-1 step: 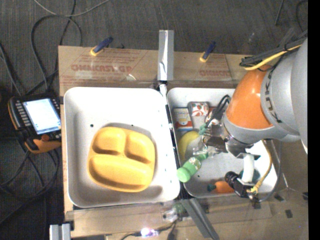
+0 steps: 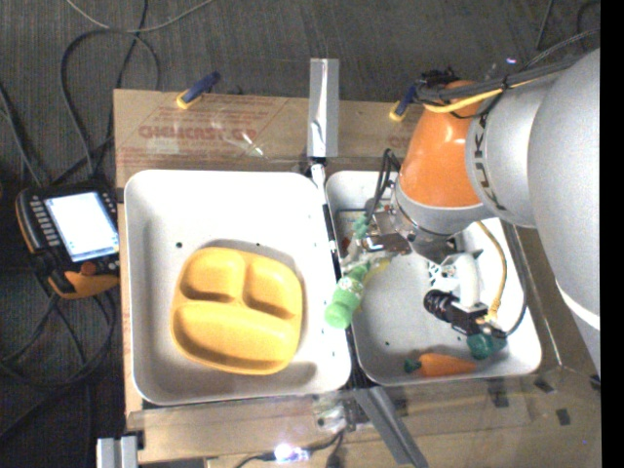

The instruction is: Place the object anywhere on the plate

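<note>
Grey arm (image 2: pixel 546 144) w/ orange band (image 2: pixel 444 164) fills the upper right. Gripper (image 2: pixel 369 252) sits over right bin (image 2: pixel 526 359) near its left wall, just right of green bottle (image 2: pixel 344 300), which tilts across the divider below-left of it; finger state: cannot tell. Yellow plate (image 2: pixel 237 307) lies well left of gripper in left bin (image 2: pixel 146 203). Red print on cardboard (image 2: pixel 195 135): unreadable.

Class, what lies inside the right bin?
In the right bin: a toy carrot, a green bottle leaning over its left wall. The arm hides the rest.
</note>
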Motion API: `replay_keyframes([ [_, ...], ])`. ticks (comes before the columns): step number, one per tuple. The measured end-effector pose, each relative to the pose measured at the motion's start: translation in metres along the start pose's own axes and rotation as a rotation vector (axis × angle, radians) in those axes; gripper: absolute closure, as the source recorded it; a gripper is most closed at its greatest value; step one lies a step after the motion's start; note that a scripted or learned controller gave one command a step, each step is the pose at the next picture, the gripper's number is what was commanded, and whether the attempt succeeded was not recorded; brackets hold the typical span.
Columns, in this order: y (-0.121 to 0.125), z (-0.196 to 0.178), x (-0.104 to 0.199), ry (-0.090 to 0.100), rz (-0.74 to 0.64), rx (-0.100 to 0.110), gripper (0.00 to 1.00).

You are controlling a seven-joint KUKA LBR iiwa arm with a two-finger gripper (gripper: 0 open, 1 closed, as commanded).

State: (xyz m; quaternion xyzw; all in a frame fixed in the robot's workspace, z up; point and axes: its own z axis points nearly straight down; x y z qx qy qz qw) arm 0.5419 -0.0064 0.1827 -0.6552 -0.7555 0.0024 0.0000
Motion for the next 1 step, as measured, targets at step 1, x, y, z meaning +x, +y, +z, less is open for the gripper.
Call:
replay_keyframes([
  [1, -0.0138, -0.008, -0.0056, 0.003, 0.115, 0.001, 1.0],
])
